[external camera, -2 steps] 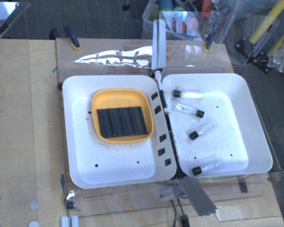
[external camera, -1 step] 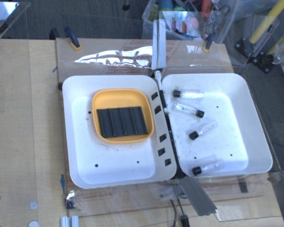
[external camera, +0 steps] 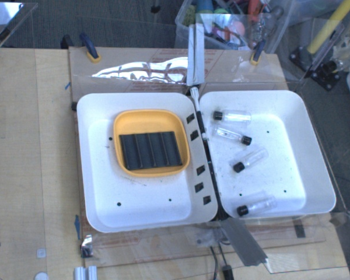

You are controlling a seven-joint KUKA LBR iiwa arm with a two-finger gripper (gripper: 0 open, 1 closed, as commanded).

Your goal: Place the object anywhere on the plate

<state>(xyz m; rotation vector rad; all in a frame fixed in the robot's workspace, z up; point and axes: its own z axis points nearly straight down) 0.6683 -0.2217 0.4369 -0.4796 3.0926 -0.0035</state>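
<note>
A yellow-orange plate [external camera: 123,125] with rounded corners sits in the left white bin [external camera: 99,203]. A dark ribbed rectangular block [external camera: 150,150] lies flat on it, filling most of its middle. In the right white bin [external camera: 303,156] lie several clear vials with black caps: one near the back [external camera: 231,116], one just below it [external camera: 233,136], one in the middle [external camera: 248,160], and one at the front edge [external camera: 256,206].
A black-tabbed divider [external camera: 199,156] runs between the two bins. A clear box of mixed coloured items [external camera: 239,10] stands behind the bins. Blue clamps [external camera: 88,46] hold the board at the back. Wooden bench surface lies to the left.
</note>
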